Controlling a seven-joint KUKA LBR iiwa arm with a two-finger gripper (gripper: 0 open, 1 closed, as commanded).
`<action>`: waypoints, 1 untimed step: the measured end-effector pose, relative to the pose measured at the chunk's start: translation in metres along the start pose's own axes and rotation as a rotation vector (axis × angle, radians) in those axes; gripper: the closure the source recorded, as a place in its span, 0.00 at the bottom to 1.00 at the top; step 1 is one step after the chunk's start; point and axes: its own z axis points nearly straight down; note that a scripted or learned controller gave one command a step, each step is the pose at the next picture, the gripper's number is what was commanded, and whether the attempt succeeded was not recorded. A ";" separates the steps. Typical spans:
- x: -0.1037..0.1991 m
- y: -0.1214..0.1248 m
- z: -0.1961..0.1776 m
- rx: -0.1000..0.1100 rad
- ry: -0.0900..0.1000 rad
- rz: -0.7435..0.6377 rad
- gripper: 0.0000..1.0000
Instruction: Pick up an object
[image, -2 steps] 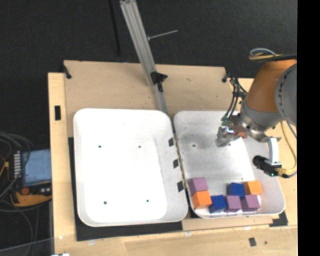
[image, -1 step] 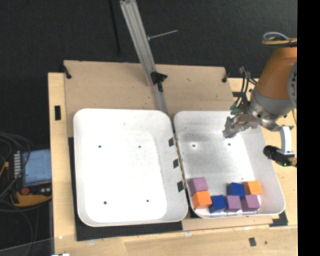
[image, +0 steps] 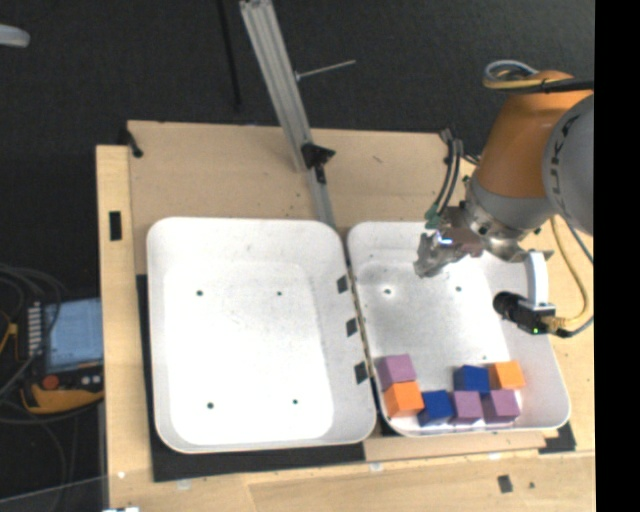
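Several small blocks lie along the near edge of the right bin: a purple block over an orange block, a blue block, a purple block, another blue block, an orange block and a purple block. My gripper hangs over the far part of the right bin, well away from the blocks. Nothing shows between its fingers.
The left bin sits beside the right one, joined by dark clips at the shared rim. A slanted metal pole rises from the back of the bench. A black sensor with cables hangs off the wrist.
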 end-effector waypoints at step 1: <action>0.052 0.003 -0.013 -0.002 -0.001 0.000 1.00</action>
